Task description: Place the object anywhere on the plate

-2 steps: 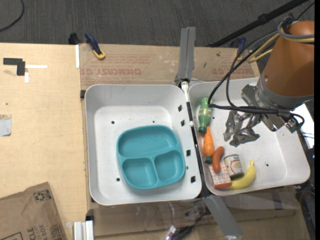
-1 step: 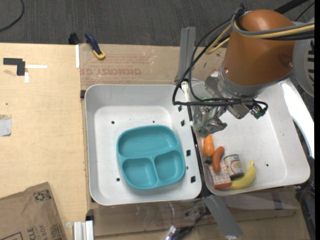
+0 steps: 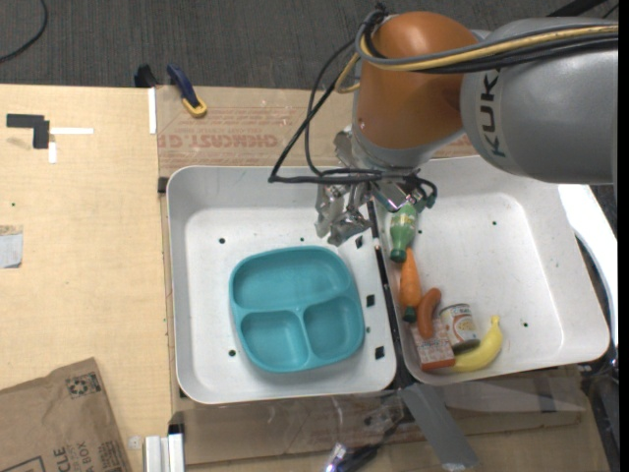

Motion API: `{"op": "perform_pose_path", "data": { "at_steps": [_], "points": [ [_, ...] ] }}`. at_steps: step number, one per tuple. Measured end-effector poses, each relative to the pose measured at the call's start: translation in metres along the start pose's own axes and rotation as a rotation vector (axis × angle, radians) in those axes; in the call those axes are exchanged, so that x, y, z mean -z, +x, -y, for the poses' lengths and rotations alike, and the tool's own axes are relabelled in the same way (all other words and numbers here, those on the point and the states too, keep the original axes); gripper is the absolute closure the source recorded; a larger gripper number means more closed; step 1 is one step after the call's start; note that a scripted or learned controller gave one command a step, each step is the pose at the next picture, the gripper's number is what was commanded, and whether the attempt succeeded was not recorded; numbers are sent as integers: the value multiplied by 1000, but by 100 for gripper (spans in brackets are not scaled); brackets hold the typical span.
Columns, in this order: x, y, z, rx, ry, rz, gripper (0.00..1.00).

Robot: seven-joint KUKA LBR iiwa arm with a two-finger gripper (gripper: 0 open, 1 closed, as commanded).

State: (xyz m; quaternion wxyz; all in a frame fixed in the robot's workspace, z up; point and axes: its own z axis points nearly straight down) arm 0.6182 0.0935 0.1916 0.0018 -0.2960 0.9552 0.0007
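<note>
Two white bins (image 3: 197, 293) hold everything; the gripper (image 3: 344, 214), grip state unclear, hangs just above the teal plate (image 3: 295, 308), left of the bottle (image 3: 401, 234).

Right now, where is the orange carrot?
The orange carrot lies in the right white bin, against its left wall, just below the green bottle and above the red sausage-shaped piece.
</note>
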Motion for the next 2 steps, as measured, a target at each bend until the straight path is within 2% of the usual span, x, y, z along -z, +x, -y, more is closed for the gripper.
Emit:
{"op": "perform_pose_path", "data": {
  "at_steps": [1,2],
  "points": [
    [94,65,-60,-29,1,0,100],
    [-18,56,-101,43,-1,-3,100]
  ]
}}
